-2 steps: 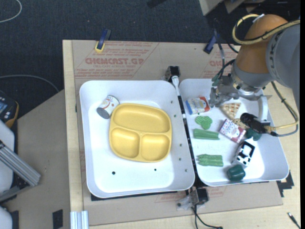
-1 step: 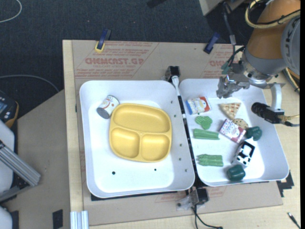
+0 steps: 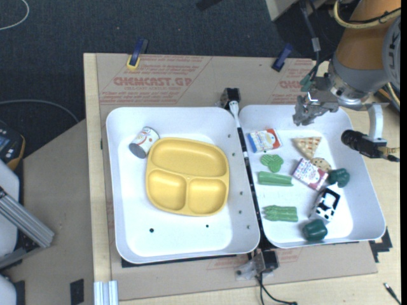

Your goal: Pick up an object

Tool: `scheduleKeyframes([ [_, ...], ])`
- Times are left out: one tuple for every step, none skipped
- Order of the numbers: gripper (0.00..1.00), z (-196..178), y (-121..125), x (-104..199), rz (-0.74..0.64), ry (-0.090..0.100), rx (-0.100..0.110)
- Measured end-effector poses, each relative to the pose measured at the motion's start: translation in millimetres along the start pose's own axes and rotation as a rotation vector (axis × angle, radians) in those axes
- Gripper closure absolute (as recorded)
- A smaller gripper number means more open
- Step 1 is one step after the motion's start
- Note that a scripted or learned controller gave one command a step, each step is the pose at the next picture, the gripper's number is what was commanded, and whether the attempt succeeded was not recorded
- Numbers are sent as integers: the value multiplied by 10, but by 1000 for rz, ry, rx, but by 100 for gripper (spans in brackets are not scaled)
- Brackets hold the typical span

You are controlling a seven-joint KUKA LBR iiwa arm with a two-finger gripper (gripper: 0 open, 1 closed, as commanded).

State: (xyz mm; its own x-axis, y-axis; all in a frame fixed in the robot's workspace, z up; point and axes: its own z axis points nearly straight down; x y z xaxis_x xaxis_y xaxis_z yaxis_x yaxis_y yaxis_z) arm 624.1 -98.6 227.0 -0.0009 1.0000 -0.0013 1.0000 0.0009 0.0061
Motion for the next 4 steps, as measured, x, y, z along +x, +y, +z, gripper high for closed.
scheduleKeyframes([
  [100,-84,158,565,-5,2,1],
  [100,120,317,952,-3,1,3],
  [100,82,389,925,-1,1,2],
  [100,-70,288,1027,-1,2,4],
])
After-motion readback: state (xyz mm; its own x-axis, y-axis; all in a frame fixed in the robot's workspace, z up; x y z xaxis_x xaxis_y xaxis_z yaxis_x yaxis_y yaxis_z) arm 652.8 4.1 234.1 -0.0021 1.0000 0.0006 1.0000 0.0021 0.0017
